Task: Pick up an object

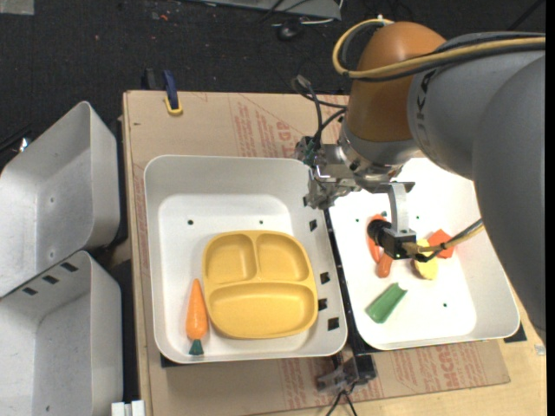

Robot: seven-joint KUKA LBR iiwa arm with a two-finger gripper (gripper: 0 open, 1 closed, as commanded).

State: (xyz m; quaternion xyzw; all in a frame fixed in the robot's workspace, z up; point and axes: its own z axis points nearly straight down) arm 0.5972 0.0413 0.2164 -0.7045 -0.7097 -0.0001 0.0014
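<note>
Claw [326, 185] poised, nothing lifted yet

It hovers over the wall where the right bin [486, 319] meets the left bin [173, 232]. I cannot tell how wide it stands, and nothing shows in its hold. Nearer the camera than it, on the arm's side, lie an orange piece [382, 262], a green block [386, 303] and a yellow piece [427, 269]. On its far side, a carrot [197, 310] lies beside a yellow plate [258, 282]. By my reckoning, the whole pick remains to do.
</note>
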